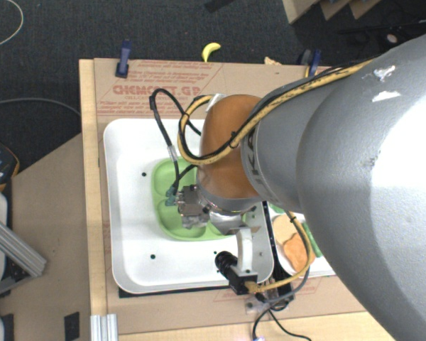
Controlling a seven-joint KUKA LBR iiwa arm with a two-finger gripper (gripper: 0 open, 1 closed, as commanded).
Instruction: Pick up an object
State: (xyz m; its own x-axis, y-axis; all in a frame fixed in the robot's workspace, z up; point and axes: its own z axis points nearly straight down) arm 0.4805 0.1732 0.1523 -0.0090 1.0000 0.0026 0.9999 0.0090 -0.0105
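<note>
Green dish [163, 190] in left bin [128, 190] | gripper [188, 215] over it | grip state perhaps hidden, cannot tell

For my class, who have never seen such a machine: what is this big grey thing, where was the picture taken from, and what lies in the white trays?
The grey thing is a robot arm with an orange band, reaching in from the right. One fixed camera looks down at a slant. The arm leans over the left white bin, where a green object lies, partly hidden. Its tool sits above that object; whether it holds anything cannot be seen. An orange object peeks out in the right bin.
</note>
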